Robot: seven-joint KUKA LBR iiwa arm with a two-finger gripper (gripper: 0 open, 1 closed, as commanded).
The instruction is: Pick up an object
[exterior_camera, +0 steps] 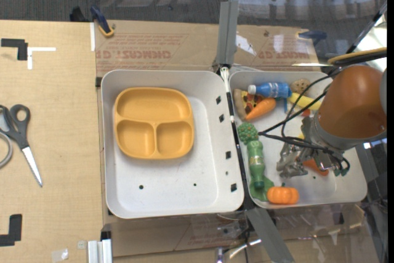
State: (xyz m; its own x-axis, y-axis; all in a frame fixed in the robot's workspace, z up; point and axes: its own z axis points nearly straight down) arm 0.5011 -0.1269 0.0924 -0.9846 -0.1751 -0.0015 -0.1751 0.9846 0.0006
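Gripper (294,164) was down low in the right bin (354,191), near its front, and honestly I couldn't tell how it was set. Closest stuff to it: a green bottle (256,164) just left and a small orange pumpkin (283,195) at the near edge. A carrot (261,108) and blue bottle (271,90) sat at the far end. Left bin (166,194) had a yellow divided plate (154,122).

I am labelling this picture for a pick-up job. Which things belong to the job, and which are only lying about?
Part of the job:
- end effector, low in the right bin
- toy carrot
- small orange pumpkin
- green bottle
- blue bottle

Just lying about:
- divided yellow plate in the left bin
- scissors on the bench
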